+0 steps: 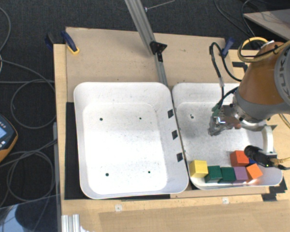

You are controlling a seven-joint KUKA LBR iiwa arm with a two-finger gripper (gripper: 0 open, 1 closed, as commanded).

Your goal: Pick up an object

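Several small blocks lie along the front edge of the right bin (198, 100): a yellow block (199, 167), two green blocks (220, 174), a purple block (240, 173), an orange block (254, 171) and a red-orange block (239, 157). My gripper (216, 126) hangs over the middle of the right bin, up and to the left of the blocks and apart from them. Nothing shows between its fingers. The orange-banded wrist rises behind it to the right.
The left bin (121, 139) sits beside the right one, with small black clips on the shared rim. A slanted metal bar (145, 28) crosses the back of the bench. Cables lie on the floor to the left and behind the arm.
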